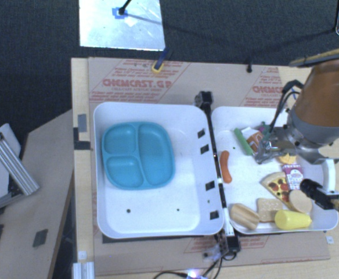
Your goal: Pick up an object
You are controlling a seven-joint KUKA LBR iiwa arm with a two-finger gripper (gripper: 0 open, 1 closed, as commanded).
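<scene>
Reaching in from the right, the arm [326, 106] lowers its gripper [266, 150] into the right bin [239, 118], just beside the green stick [242, 140]; whether anything is gripped, I cannot tell. The hot dog [226, 167] lies apart, easier pickings.

A: What is sitting in the left bin [108, 217]?

B: A divided plate [138, 154] is lying there, toward the bin's left and rear part. The right bin [239, 118] is lying just beside it, with a row of clips [207, 166] running along the shared edge.

A: And in the right bin?

B: A sausage [226, 167] is lying near the left wall. A stick [242, 141] is resting behind it, and the claw [266, 150] is hanging just right of that stick. A pizza slice [277, 185] is lying in front of the claw. Along the front wall a bread roll [244, 216], a cracker [267, 208] and a lemon [292, 219] are lining up left to right.

A: Both on the surface [134, 80]?

B: Yes, side by side.
</scene>
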